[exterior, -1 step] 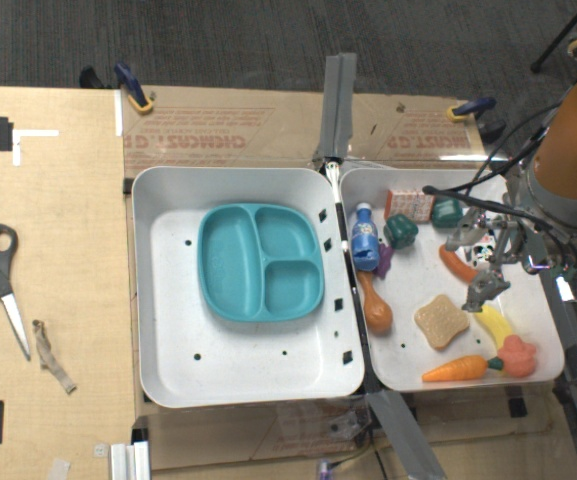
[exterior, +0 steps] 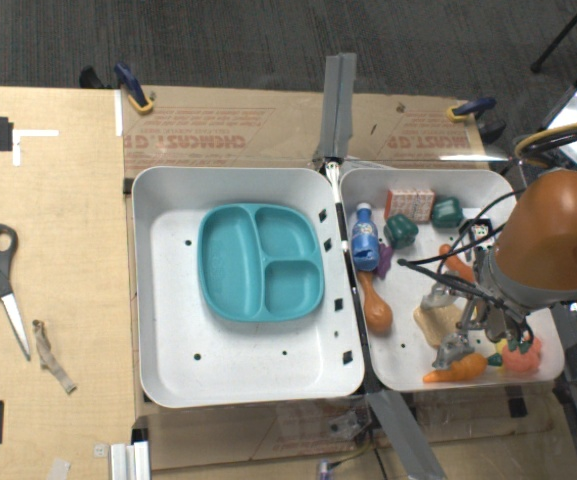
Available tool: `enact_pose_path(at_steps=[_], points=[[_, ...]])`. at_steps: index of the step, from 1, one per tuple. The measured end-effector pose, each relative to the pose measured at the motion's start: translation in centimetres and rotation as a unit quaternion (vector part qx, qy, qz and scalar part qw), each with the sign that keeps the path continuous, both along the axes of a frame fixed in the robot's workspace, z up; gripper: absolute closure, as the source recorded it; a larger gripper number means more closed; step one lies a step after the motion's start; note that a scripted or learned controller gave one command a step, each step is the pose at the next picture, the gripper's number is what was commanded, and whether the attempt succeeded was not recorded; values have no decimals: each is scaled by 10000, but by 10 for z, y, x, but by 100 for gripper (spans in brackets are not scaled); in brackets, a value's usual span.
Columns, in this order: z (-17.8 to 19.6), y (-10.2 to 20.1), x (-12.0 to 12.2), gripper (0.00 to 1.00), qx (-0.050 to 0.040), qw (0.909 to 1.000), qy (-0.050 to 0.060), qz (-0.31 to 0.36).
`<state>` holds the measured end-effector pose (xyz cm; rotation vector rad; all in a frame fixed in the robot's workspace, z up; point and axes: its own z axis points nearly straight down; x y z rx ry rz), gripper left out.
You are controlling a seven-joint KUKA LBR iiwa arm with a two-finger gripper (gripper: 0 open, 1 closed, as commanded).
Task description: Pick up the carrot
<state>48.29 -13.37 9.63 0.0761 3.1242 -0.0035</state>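
Hovering just above the carrot [exterior: 456, 369], lying lengthwise along the right bin [exterior: 393, 368]'s front edge, we find our gripper [exterior: 457, 348]; its jaw state we cannot tell.

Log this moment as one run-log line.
task: pick up carrot | gripper: low in right bin, just above carrot | grasp: not confirmed | left bin: teal divided plate

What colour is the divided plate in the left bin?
Teal, seen in the camera view: the divided plastic plate.
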Motion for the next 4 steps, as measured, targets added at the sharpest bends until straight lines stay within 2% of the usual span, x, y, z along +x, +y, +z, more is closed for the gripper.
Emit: enact_pose_path(at_steps=[1,2,3,4], points=[[42,-78,57,0,11,9989,54,-472],[-4,-49,18,0,26,9923,73,-1233],[-5,35,-5,0,34,9772,83,-2123],[-5,41,3,0,32,9760,71,-2174]])
